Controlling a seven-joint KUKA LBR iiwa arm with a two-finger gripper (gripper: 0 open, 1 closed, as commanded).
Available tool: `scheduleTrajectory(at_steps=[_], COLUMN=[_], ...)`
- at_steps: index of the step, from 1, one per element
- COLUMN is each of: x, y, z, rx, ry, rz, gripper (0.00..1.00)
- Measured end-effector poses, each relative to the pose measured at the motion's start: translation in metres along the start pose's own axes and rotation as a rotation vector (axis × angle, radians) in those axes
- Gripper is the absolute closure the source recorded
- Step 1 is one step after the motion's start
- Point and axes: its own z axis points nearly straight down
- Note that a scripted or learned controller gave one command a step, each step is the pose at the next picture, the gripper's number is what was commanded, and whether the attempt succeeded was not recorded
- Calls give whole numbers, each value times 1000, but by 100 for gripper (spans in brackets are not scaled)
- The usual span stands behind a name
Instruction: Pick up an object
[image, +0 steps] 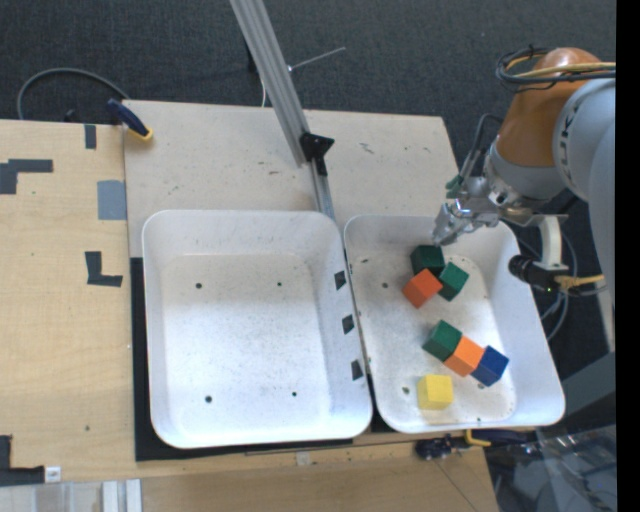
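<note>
While I watched the feed from above, the gripper (447, 226) hung over the far part of the right bin (528, 400), its tip just above and beside a dark green block (426, 258); I could not tell how its jaws stood, and I saw nothing held between them. That bin held 7 blocks in 2 groups; in the far group, the dark green block touched a second green block (455, 279) and an orange block (422, 288); in the near group, a third green block (441, 340) sat against another orange block (464, 355), which touched a blue block (490, 366); a yellow block (435, 391) lay apart, near the front rim. The left bin (160, 250) sat just beside the right one, their rims meeting; a grey metal bar (285, 95) ran at a slant from the top edge down to where the 2 bins joined; the arm (560, 120), grey with its orange band, reached in from the right.
</note>
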Motion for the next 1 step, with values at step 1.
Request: scheduleTrajectory(at_steps=[1], x=[10], y=[0], z=[-58], rx=[0], ry=[0], rz=[-1], gripper=[100])
